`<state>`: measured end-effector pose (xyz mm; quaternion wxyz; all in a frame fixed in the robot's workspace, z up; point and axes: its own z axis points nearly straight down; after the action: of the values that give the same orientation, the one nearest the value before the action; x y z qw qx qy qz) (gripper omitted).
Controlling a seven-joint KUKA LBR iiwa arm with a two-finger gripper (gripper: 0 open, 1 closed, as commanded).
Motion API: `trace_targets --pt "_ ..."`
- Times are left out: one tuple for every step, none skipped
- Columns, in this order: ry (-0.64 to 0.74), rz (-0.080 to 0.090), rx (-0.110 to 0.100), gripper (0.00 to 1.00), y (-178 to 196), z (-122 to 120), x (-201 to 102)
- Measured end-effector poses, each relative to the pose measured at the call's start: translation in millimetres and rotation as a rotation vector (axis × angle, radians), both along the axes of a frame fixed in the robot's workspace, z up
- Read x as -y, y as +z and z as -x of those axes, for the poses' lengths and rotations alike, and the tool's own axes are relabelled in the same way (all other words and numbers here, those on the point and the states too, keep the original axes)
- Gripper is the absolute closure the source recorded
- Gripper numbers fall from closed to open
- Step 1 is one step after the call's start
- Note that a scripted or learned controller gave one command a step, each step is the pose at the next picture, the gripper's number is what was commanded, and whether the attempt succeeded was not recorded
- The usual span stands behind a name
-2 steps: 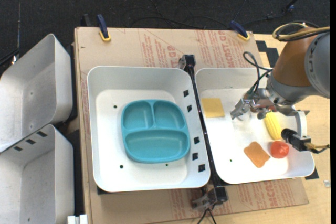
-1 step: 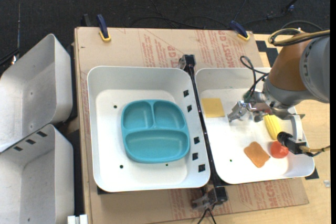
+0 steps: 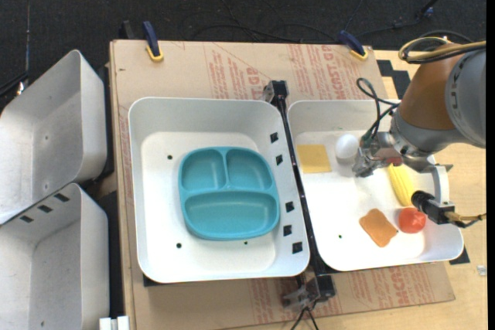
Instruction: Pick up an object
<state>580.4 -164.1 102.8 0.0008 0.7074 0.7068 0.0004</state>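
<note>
The two-finger gripper point(image 3: 363, 164) hangs low inside the right-hand shallow white bin point(image 3: 387, 259), which fits the task: every loose item that could be picked lies in this bin. Whether its fingers are apart or together cannot be told, since the grey wrist and cabling cover them from above, and nothing can be seen held between them. The small white egg-shaped object point(image 3: 346, 144) sits just beside the gripper, on the side away from the arm and slightly toward the bench's far edge, so it looks like the nearest candidate. Beyond the egg, farther from the arm, lies the flat pale-yellow square slice point(image 3: 314, 158). On the arm's side of the gripper is the yellow corn cob point(image 3: 401, 183), close by. Nearer the camera than the gripper lie the flat orange bread-like piece point(image 3: 378, 227) and the round red tomato-like toy point(image 3: 411, 220). The teal divided plastic plate point(image 3: 229, 192) rests well apart in the left-hand white bin point(image 3: 155, 251), probably there as a drop-off spot.
</note>
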Motion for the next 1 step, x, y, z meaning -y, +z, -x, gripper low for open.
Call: trace_targets --pt "0.003 0.001 0.004 1.00 45.1 -7.9 0.7"
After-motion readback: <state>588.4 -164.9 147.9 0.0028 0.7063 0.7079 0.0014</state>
